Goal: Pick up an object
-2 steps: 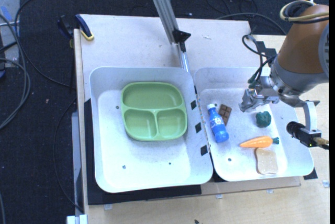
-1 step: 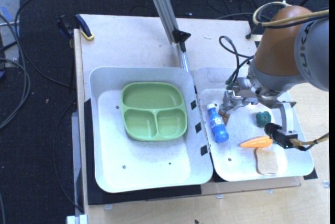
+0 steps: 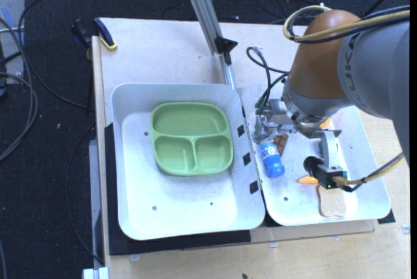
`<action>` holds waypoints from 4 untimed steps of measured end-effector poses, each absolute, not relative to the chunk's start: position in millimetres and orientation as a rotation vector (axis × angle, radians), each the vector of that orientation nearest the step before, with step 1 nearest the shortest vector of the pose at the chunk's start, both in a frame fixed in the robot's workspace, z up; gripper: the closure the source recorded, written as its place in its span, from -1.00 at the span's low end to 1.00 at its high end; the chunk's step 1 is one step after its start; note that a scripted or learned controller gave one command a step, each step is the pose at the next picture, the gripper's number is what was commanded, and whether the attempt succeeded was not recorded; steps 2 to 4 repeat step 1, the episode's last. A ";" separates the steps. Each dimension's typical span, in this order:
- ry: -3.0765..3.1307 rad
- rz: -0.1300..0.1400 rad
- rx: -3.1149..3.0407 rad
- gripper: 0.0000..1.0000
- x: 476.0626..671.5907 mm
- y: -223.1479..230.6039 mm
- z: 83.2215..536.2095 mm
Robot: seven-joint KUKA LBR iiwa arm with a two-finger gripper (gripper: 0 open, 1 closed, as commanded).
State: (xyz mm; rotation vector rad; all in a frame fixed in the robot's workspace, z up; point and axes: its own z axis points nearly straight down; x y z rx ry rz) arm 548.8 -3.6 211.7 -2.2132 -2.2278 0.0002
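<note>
Tabletop (image 3: 156, 49) of pale colour carries two shallow white bins side by side. The left bin (image 3: 130, 206) holds one green plate (image 3: 193, 139) with three compartments, lying flat near the middle of the bin, a little toward the far side. Nothing lies on the plate.

The arm (image 3: 365, 62) reaches in from the right and bends down over the right bin (image 3: 293, 209). Its gripper (image 3: 266, 134) is low over the near-left part of this bin, close to the wall that meets the left bin. From this angle the wrist covers much of it, so I cannot tell if the gripper is spread or pressed together, and I see nothing held in it.

A blue bottle (image 3: 272, 161) lies on its side on the bin floor just below the gripper in the picture, with its pale end toward the gripper. It seems to touch the gripper or to be very near it, but the view is not clear enough to decide. A small brown thing (image 3: 282, 141) lies just beside the bottle's pale end, partly under the wrist. Further right a small orange piece (image 3: 305, 179) rests on the bin floor, and near the front right corner lies a flat tan piece (image 3: 332, 205), well apart from the bottle.

A slanted metal rail (image 3: 199, 0) crosses the far side of the tabletop.
</note>
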 end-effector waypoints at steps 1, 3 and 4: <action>-2.231 -0.002 -2.211 1.00 541.3 55.1 217.8; -2.231 -0.002 -2.211 1.00 541.3 55.1 217.8; -2.231 -0.002 -2.211 1.00 541.3 55.1 217.8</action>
